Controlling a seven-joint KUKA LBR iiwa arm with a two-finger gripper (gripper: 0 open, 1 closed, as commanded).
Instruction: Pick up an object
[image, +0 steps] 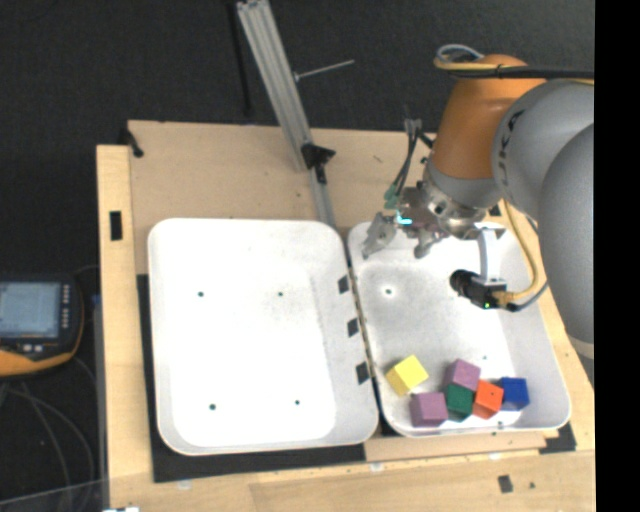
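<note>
Gripper (401, 236) over far left corner of right bin (540, 340), fingers spread apart with nothing between them, blocks well apart at near edge: yellow block (408, 374), two purple blocks (463, 375), green block (458, 399), orange block (488, 398), blue block (514, 391), left bin (250, 330) beside it on table (200, 160).

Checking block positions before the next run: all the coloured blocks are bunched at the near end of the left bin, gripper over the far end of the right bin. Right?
Wrong bin. The camera view shows the blocks, including the yellow block and blue block, bunched at the near end of the right bin. The gripper is over that bin's far end, as you said.
</note>
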